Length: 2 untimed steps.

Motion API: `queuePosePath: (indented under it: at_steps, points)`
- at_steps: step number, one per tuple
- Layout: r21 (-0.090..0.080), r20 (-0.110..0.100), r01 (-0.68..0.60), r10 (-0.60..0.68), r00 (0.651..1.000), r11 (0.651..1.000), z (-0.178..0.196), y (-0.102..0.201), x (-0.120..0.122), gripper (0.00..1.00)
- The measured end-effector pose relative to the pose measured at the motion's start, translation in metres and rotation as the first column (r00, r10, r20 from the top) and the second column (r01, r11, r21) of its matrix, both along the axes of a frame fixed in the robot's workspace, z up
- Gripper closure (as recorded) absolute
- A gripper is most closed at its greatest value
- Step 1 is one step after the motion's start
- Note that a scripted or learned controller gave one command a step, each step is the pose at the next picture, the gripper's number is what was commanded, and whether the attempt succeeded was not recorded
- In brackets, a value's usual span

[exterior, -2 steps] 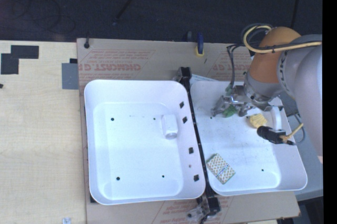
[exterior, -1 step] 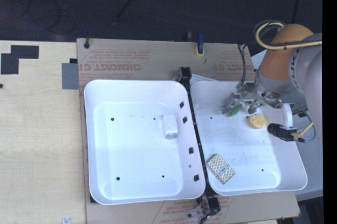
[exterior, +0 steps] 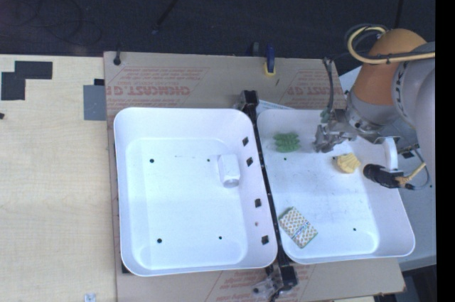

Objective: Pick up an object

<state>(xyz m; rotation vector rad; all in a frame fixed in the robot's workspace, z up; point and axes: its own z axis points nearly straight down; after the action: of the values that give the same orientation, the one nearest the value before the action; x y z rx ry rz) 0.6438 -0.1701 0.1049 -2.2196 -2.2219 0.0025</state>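
Left bin (exterior: pixel 135 236): small white cylinder (exterior: pixel 229 170) near its right wall. Right bin (exterior: pixel 387 240): patterned packet (exterior: pixel 298 227) at front, green object (exterior: pixel 287 143) just left of gripper (exterior: pixel 328 138), yellow object (exterior: pixel 347 163) just beside it, front-right. Gripper state: cannot tell.

Arm (exterior: pixel 409 91): grey metal, rounded casing, broad orange band (exterior: pixel 384 73) above wrist. Pale yellow cable (exterior: pixel 364 38) loops at 12 o'clock of band. Gripper (exterior: pixel 328 137): small, dark grey metal, thin black cable (exterior: pixel 331 84) running up from it.
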Motion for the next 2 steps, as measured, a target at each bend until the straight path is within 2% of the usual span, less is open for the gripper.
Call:
queuePosePath:
  at_steps: [1, 2]
  points:
    - [0.001, 0.010, -0.004, 0.004, 1.000, 1.000, 0.137, 0.055, -0.013, 1.00]
    - [0.004, -0.001, -0.004, 0.004, 1.000, 1.000, 0.169, 0.108, -0.076, 1.00]
